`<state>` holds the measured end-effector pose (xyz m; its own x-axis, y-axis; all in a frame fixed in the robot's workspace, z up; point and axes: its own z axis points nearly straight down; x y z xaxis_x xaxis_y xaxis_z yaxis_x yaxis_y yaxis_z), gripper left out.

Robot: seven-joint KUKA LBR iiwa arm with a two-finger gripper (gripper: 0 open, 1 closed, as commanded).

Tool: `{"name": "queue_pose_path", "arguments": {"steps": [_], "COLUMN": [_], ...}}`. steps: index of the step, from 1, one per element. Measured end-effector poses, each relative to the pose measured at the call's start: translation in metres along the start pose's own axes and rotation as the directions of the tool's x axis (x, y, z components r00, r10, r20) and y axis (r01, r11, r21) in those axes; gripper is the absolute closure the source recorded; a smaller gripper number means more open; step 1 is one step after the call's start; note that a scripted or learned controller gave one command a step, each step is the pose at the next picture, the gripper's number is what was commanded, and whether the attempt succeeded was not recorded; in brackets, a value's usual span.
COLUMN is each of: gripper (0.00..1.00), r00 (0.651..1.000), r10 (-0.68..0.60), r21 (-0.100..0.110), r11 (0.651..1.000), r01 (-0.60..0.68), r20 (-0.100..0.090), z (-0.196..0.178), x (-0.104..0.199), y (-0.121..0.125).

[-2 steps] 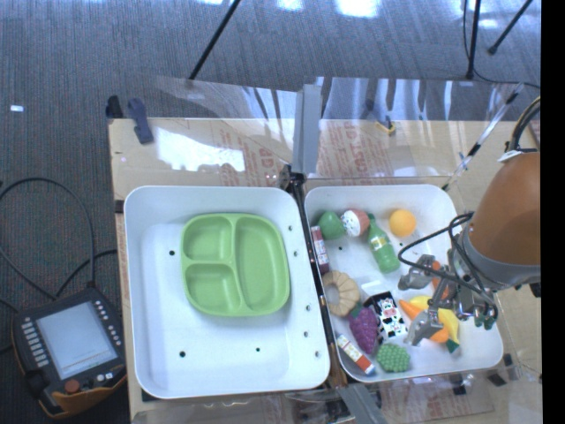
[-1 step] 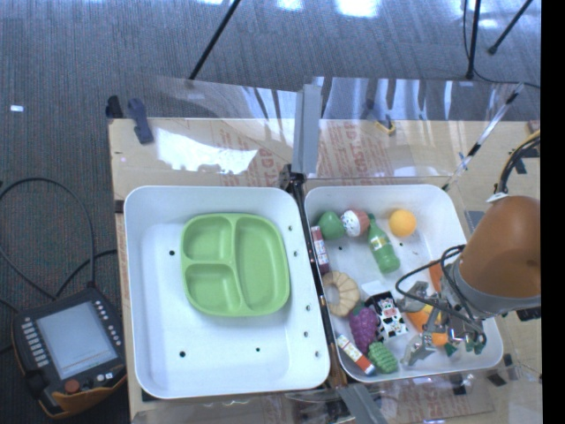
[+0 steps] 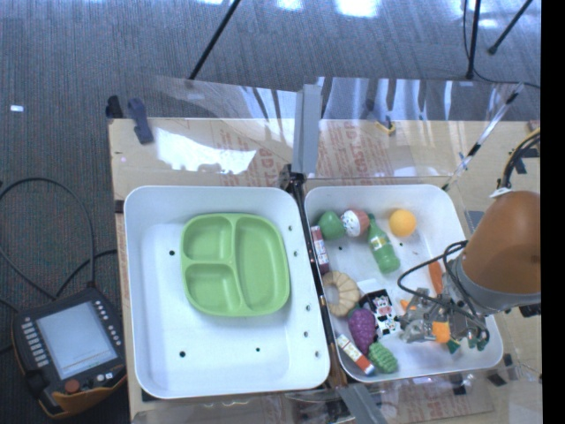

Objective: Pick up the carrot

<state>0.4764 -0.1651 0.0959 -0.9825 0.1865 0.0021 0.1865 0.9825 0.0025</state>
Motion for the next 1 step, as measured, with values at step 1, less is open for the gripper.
{"name": "queue_pose_path", "arguments": {"steps": [1], "gripper": [1.00], "r00": [0.998], "r10": [0.064], "r21": [0.001], "r11": [0.998], "r01": [-0.064], "r20": [0.012], "z": [-0.1006], "x": [0.0003], "y": [0.0146]}}
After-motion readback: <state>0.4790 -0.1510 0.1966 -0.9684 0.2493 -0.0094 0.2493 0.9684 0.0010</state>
